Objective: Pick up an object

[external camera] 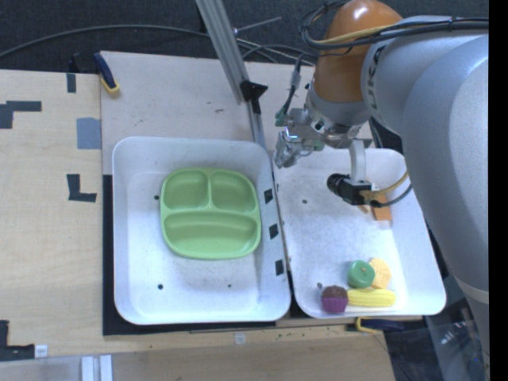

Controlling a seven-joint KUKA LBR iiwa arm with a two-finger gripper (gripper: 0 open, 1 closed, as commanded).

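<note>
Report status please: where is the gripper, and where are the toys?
Two-finger gripper over right white bin's far left corner, nothing visibly held. Small toy foods clustered at near right corner, untouched. Green divided plate in left bin.

bare floor mid right bin (333,228), toys (361,284) crowding its front corner

A small cluster of toy food is seen in the near corner of the right bin (413,213): a green round piece (361,273), a yellow corn (371,297) and a purple piece (334,298). They are lying close together, touching one another.
</note>
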